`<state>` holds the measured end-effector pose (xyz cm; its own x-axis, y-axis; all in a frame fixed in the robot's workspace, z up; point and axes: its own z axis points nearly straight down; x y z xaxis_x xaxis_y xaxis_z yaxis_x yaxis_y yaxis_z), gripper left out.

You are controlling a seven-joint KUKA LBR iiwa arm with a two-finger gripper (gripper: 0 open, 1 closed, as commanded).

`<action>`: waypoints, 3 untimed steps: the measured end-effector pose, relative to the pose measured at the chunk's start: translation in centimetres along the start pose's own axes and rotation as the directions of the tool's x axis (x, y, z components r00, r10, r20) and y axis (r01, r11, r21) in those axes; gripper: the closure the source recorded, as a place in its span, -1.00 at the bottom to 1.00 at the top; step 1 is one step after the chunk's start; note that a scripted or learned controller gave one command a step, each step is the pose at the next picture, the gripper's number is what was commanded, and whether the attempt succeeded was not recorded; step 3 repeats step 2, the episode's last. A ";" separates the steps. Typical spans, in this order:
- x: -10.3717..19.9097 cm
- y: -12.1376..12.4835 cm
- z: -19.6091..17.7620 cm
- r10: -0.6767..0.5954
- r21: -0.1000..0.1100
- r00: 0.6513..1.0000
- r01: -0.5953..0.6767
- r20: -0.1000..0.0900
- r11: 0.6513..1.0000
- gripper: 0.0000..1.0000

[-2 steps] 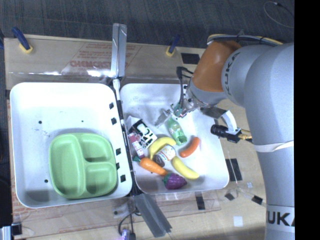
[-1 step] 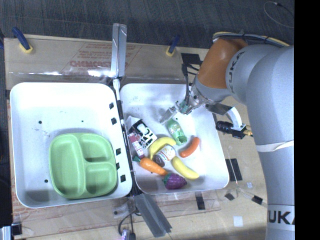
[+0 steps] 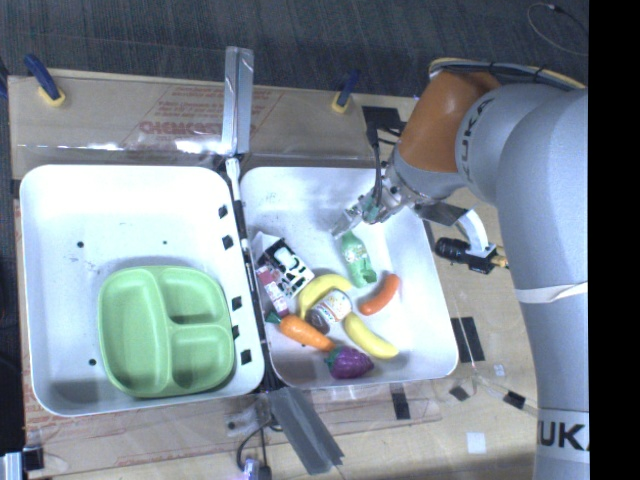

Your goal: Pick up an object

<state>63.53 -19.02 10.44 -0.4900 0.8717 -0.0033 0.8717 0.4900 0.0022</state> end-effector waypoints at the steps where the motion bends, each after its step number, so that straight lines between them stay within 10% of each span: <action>1: 1.6 -2.4 1.3 0.080 0.005 0.997 -0.080 -0.005 0.997 1.00; 2: 6.3 5.1 -10.5 0.136 0.001 0.991 -0.136 -0.002 0.991 1.00; 3: 6.3 5.1 -10.5 0.136 0.001 0.991 -0.136 -0.002 0.991 1.00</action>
